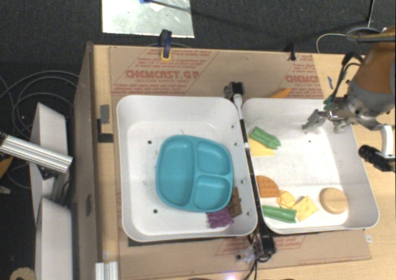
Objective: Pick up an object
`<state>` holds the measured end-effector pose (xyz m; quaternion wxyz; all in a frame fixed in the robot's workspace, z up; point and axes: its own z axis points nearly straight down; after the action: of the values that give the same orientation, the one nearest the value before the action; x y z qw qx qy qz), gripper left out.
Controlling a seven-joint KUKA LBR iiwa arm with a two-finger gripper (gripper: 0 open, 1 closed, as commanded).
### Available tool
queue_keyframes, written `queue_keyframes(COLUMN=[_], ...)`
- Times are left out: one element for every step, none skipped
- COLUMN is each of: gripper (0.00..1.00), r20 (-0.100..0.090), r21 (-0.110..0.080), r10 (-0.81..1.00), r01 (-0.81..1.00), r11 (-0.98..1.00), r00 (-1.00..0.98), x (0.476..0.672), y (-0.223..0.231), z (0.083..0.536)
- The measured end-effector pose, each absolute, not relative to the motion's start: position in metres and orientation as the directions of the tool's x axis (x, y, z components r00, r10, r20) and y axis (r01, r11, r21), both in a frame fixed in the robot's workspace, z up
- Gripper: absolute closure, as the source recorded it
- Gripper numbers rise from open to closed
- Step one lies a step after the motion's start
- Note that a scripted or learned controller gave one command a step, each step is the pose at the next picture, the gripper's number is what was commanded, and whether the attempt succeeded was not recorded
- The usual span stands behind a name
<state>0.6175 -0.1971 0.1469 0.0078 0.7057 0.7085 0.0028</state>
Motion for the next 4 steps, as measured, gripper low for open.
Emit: queue_keyframes(gripper=[0.00,0.00,0.00,0.00], r20=[0.002,0.002,0.000,-0.004], r21=[-0.003,0.001,0.008,0.007], r10=[1.000,1.000,1.000,1.000], r01=[1.000,1.000,1.000,1.000], r11=[-0.001,0.010,0.000,0.003], r00=[0.001,-0.010,0.000,-0.003], x=[0.525,0.543,0.518,0.579], y=[-0.174,-0.115,-0.091,-0.136], z=[0.164,0.153,0.094,0.085])
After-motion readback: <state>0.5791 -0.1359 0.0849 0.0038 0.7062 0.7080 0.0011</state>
